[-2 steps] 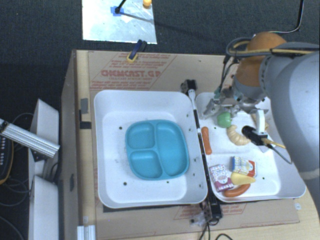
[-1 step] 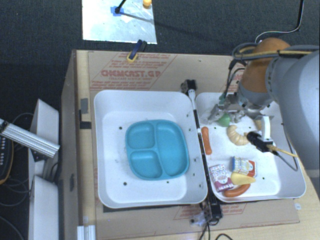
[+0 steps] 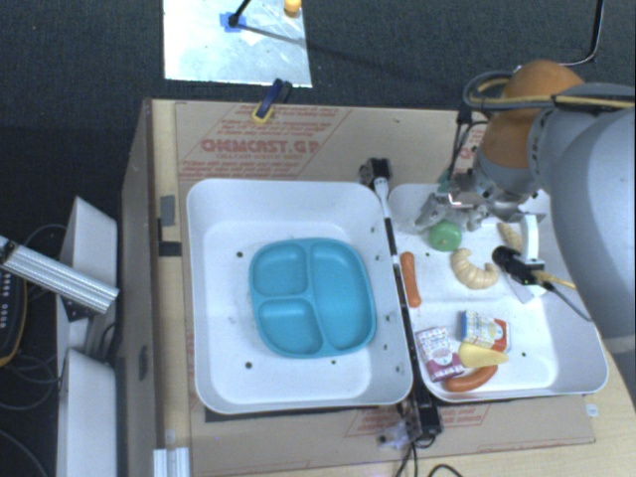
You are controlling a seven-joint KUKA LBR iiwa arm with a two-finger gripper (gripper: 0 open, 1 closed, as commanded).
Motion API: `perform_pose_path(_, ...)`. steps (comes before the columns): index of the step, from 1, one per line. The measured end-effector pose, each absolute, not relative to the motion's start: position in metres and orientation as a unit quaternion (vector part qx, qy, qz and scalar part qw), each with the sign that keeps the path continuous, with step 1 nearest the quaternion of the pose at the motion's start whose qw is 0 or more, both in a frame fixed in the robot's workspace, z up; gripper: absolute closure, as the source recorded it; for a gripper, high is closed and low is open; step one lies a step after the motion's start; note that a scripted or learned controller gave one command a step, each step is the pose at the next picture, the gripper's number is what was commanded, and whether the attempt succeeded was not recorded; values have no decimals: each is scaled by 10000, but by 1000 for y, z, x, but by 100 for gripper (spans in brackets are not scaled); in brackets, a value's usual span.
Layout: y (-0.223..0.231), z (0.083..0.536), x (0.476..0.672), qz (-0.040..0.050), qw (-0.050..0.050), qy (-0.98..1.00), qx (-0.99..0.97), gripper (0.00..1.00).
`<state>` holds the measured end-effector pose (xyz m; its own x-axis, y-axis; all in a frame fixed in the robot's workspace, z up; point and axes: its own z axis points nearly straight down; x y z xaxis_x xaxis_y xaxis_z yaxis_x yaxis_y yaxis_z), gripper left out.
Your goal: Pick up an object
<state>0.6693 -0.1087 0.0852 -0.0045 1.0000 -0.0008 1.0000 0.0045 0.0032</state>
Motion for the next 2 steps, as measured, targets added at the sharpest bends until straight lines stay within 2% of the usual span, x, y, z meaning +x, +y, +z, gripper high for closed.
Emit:
perform_pose_path(1, -87, 85, 659, 8, 11, 7088, 7054, 0)
perform_pose_path(2, -88, 96, 659, 10, 25, 7097, 7045, 100)
